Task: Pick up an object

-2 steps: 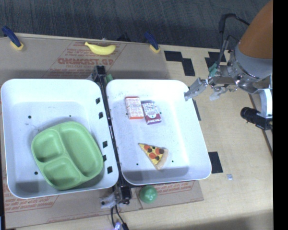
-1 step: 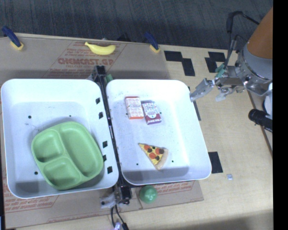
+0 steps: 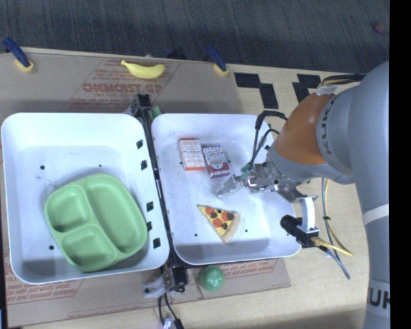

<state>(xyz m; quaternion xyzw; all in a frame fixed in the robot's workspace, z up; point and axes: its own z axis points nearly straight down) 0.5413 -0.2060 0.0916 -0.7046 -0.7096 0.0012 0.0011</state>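
Over the right bin, near its right wall, the gripper reaches in from the right side of the worktop. Whether it is spread or pressed together cannot be told; its tip is small, dark and mixed with cabling.

Items in the right bin:
- A clear, greyish packet lies just beside the gripper's tip on its left, possibly touching it; contact cannot be confirmed.
- A small dark-printed carton lies beyond the packet, toward the bin's far wall.
- A red-and-white carton lies against the dark carton's left side.
- A toy pizza slice lies nearer the bin's front wall, apart from the gripper and from the cartons.
Nothing is seen held between the gripper's parts.

Left bin: a green divided tray lies toward its front wall, well apart from the gripper.

Outside the bins: a yellow banana lies on the cardboard sheet at the far edge of the worktop; a green ball rests at the front edge, just beside the right bin's front wall.

Limits of view: the grey arm with its orange band covers the right bin's right rim. Print on both cartons is illegible. The packet's outline is faint against the white bin.
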